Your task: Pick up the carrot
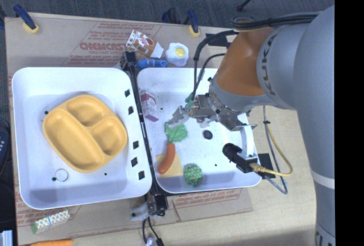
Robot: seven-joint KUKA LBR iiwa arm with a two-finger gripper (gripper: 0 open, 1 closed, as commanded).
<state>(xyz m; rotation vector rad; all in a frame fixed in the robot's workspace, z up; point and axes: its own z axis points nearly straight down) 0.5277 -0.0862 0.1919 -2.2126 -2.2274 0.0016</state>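
Note:
The carrot is a short orange stick. It lies in the right bin near the front left corner, resting against a yellow wedge. My gripper hangs over the middle of that bin, above and slightly right of the carrot. It is just over a green leafy piece and apart from the carrot. The grey arm with its orange band covers the bin's right half.
A green knobbly ball sits at the front of the right bin and a small packet by its left wall. The left bin holds a yellow divided plate. Small food toys lie behind the bins.

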